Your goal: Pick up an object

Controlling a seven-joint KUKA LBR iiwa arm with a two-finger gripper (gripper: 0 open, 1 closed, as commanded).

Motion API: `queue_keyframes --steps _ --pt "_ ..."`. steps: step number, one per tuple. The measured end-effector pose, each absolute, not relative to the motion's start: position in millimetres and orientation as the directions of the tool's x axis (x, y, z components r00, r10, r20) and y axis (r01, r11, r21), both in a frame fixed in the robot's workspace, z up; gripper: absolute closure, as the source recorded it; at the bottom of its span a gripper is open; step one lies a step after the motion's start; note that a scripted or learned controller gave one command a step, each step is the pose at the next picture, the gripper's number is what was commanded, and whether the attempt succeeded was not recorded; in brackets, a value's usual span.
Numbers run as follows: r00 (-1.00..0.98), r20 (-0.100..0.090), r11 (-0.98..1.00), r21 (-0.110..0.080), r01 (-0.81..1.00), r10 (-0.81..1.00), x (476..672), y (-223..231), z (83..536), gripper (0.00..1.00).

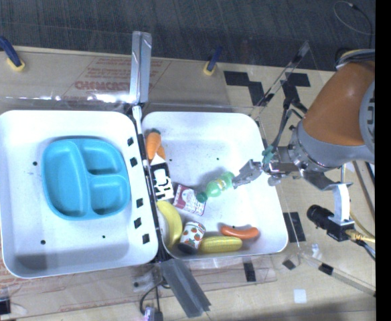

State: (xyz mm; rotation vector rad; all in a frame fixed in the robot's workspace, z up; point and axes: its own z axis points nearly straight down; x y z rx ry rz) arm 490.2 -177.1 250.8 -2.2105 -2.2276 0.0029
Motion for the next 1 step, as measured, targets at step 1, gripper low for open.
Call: queue_keyframes --steps 1 --pt "0.058 0.001 -0.058 -0.005 0.998 0.998 495.3 -181.9 156.9 0.00"
